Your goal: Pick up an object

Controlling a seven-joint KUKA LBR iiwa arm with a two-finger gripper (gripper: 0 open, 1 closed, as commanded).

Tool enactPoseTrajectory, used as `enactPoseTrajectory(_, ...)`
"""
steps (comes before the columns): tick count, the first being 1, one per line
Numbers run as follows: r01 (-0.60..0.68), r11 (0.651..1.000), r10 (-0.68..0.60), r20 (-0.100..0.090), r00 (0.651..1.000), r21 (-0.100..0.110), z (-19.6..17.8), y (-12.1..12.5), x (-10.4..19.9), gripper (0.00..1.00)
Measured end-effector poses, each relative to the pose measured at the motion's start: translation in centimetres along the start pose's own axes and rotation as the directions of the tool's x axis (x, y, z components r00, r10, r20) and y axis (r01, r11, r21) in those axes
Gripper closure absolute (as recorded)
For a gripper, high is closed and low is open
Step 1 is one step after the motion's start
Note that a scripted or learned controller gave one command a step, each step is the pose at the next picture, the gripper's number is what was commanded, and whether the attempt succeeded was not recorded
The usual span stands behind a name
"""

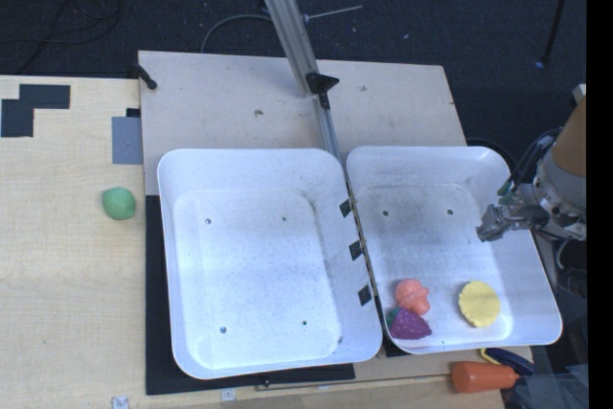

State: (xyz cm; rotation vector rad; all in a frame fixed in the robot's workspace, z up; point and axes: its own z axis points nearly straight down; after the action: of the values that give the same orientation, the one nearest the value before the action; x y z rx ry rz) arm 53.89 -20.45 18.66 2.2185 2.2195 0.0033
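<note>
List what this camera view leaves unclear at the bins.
- Gripper: blurred and small at the right white bin rim; finger state unreadable.
- Purple bumpy toy: partly covered by the orange-pink toy.
- Orange object: cut off near the bottom edge.

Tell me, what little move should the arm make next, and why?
Probably swing the hand down-view, toward the yellow piece. The hand sits over the right bin's right edge, while the yellow piece, the orange piece and the purple piece lie near the bin's front, the yellow one closest.
</note>
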Motion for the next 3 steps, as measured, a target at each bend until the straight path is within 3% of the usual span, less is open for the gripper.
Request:
enactPoseTrajectory(1, -0.001, 1.0, 0.001, 0.0, 1.0, 0.001, -4.1, 0.1, -0.1, 1.0)
enactPoseTrajectory(3, 0.003, 1.0, -0.003, -0.002, 1.0, 0.005, -2.5, 2.7, 9.5, 1.0)
